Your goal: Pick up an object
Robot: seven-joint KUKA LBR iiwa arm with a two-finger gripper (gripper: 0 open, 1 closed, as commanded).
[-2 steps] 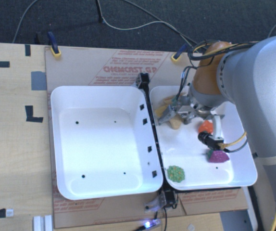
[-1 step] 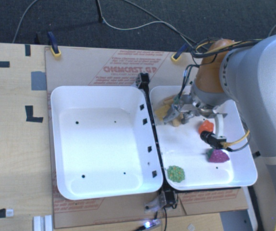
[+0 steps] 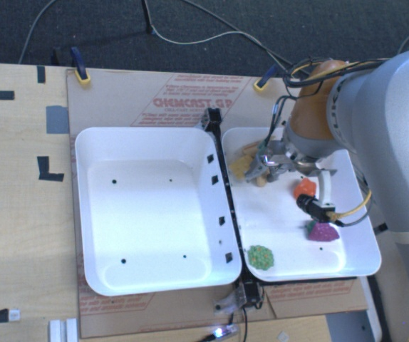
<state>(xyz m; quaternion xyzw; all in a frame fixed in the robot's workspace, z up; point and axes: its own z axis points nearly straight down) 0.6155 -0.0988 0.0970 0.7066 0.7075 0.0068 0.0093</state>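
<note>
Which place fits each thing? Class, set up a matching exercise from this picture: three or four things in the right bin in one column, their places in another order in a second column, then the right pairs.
Things
1. green lump
2. purple lump
3. orange piece
4. yellow piece

Places
A. beside the divider, at the gripper
B. near corner of the right bin, close to the divider
C. near the bin's right side, just below the black plug
D. mid-bin, under the arm's wrist

Pairs: 1-B, 2-C, 3-D, 4-A
</note>
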